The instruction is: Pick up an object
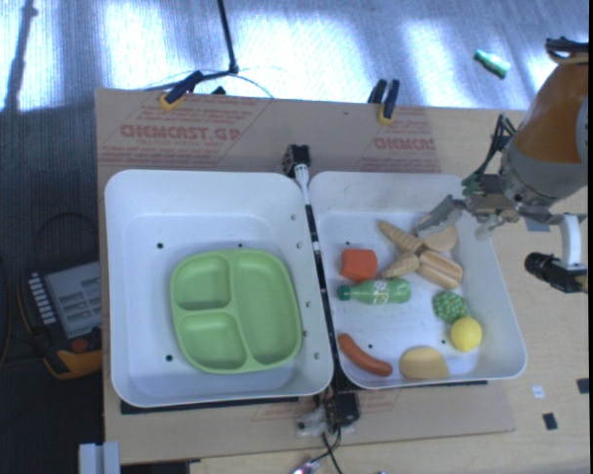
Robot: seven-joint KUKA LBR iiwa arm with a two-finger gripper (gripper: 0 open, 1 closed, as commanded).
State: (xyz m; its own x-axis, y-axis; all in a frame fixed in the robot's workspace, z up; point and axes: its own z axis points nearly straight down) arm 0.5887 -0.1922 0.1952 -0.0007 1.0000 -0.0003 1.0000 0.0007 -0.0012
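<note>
My gripper [462, 221] hangs over the far right part of the right bin [502, 294], open, with nothing seen between its fingers. Just below it lie a tan round piece [442, 238], a pale corn cob [396, 233] and a hot-dog bun [440, 267]. Further toward the front are a red-orange block [359, 263], a green bottle [376, 291], a green broccoli-like piece [449, 305], a lemon [465, 334], a yellow potato-like piece [424, 363] and a red sausage [364, 355].
The left bin [138, 265] holds a green divided plate [237, 309]. The two bins meet at a ridge [314, 265] in the middle. Clamps [383, 100] sit at the bench's far edge.
</note>
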